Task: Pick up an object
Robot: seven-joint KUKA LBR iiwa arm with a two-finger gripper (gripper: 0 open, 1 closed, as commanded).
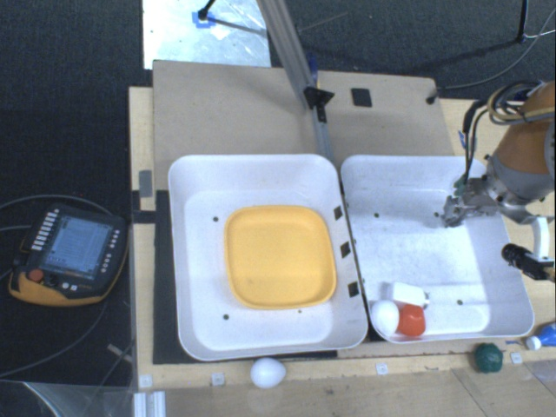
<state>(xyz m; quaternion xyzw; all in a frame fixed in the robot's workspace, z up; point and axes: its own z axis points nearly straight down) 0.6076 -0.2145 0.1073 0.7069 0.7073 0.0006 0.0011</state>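
In the left bin (195, 233) lies a yellow square plate (281, 255). The right bin (495, 268) holds three small things crowded into its front left corner: a white block (408, 294), a white ball (385, 316) and a red-orange piece (412, 321). My gripper (453, 212) hangs over the back right part of the right bin, well away from that cluster, above bare bin floor. Nothing shows in it. The grey arm with its orange band (526, 150) comes in from the right.
A white egg-shaped thing (268, 373) lies on the bench in front of the left bin. A green ball (488, 358) and a blue item (543, 339) sit at the front right. A slanted metal pole (291, 42) crosses the back.
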